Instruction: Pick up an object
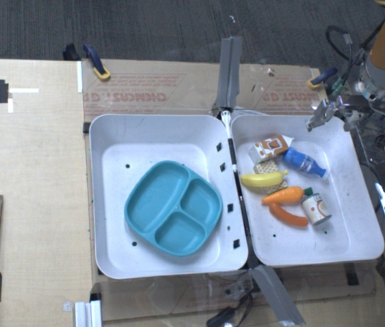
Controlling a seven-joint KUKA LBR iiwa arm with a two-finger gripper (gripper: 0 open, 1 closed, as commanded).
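Two white bins sit side by side before you. Your left bin (103, 182) holds a blue divided plate (173, 208). Your right bin (356, 244) holds a cluster near its centre: a small box (271, 147) at 12 o'clock, a blue bottle (304, 162) at 2, a banana (264, 179) at 9, a carrot (283, 195), an orange sausage (288, 215) at 6, and a small can (315, 208) at 4. Your gripper (328, 111) hovers over that bin's 1 o'clock corner, holding nothing; whether its fingers are open or closed, you cannot tell.
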